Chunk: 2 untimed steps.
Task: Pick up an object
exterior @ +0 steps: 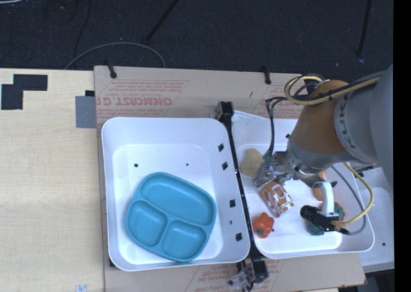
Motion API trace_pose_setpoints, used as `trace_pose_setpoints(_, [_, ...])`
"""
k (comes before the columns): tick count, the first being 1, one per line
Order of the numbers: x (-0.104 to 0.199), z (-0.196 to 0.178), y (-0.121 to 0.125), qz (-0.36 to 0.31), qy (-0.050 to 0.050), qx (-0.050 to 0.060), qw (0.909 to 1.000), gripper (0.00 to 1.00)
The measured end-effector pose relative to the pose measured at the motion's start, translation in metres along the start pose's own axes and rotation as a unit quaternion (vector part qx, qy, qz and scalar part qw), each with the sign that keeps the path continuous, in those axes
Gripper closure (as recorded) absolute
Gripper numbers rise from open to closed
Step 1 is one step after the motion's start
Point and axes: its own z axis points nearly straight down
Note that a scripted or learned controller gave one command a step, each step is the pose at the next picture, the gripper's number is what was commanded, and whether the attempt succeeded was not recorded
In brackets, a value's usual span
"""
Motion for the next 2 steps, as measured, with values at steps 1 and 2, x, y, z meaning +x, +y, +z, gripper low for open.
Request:
trace_pose_setpoints(1, [-0.011,-0.058,-0.002,0.0,0.0,0.001,1.0,1.0])
trace_pose_setpoints(2, [-0.004,-0.105,0.005,-0.004,0.0,0.0,1.0,1.0])
